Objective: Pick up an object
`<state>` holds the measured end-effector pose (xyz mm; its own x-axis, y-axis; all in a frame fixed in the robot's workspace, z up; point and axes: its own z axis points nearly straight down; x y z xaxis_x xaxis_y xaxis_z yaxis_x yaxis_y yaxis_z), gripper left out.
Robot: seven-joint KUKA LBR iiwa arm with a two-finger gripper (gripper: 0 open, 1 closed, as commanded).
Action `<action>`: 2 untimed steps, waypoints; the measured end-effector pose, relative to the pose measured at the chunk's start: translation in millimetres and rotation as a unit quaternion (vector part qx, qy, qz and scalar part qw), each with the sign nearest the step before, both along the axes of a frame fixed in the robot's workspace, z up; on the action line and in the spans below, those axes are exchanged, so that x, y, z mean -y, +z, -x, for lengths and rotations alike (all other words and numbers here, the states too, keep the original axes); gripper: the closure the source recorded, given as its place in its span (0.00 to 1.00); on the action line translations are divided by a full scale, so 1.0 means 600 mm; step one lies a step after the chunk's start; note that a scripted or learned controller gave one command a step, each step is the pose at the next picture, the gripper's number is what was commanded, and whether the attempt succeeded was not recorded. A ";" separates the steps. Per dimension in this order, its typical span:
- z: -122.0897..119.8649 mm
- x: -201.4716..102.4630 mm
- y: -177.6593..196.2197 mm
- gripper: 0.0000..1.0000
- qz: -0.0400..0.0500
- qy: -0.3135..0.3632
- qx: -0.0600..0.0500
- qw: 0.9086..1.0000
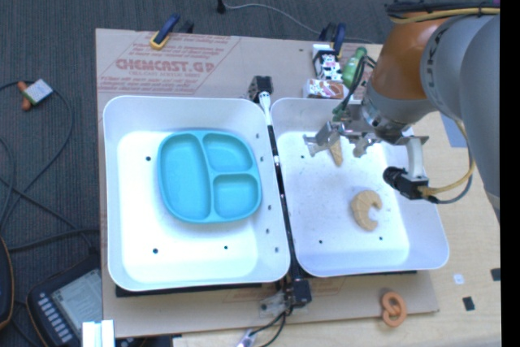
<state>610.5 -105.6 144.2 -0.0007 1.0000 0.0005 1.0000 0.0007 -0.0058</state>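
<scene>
Notice your gripper raised over the right bin's upper part, jaws pinching a small tan piece between the fingers, so a pick looks made. A tan cookie lies loose near the bin's middle, well apart. The blue tray sits in the left bin, out of the arm's way.

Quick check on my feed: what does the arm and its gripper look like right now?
The arm is bulky and rounded, grey with an orange band above the wrist. The gripper is metallic grey with a two-finger build. A black cable with a yellowish stretch loops beside the wrist.
</scene>
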 end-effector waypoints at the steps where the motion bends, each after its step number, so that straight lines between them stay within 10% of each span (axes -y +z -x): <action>1: -0.100 -0.012 -0.094 0.00 0.001 0.001 0.006 1.000; 2: -0.101 -0.012 -0.076 1.00 0.001 0.001 0.007 1.000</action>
<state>670.9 -98.7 98.4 -0.0024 1.0000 -0.0025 1.0000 0.0025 0.0082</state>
